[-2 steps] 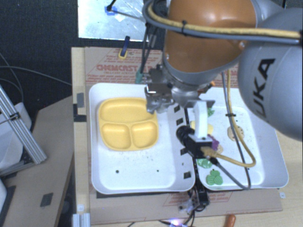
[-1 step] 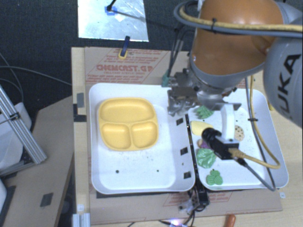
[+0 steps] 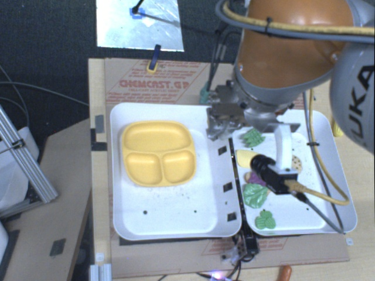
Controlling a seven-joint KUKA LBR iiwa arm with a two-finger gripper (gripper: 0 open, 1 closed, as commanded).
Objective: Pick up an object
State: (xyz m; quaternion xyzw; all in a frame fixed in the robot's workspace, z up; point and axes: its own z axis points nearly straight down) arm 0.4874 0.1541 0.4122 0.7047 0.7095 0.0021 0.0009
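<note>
Nothing lifted yet, by the look of it: arm (image 3: pixel 293 40) low over the right bin (image 3: pixel 334 215), yellow divided tray (image 3: pixel 158 153) lying well apart from the gripper (image 3: pixel 225 122) in the other bin. Cannot tell whether that gripper is spread or closed. Green leafy piece (image 3: pixel 253 137) just beside it, yellow piece (image 3: pixel 245 157) near, both resting loose.

Above the right white bin (image 3: pixel 328 215) looms the arm (image 3: pixel 351 81), a glossy orange dome ringed by a yellow cable and a grey hose, beside a grey shell bearing black letters "UKA", with a dull metal wrist block beneath.
</note>
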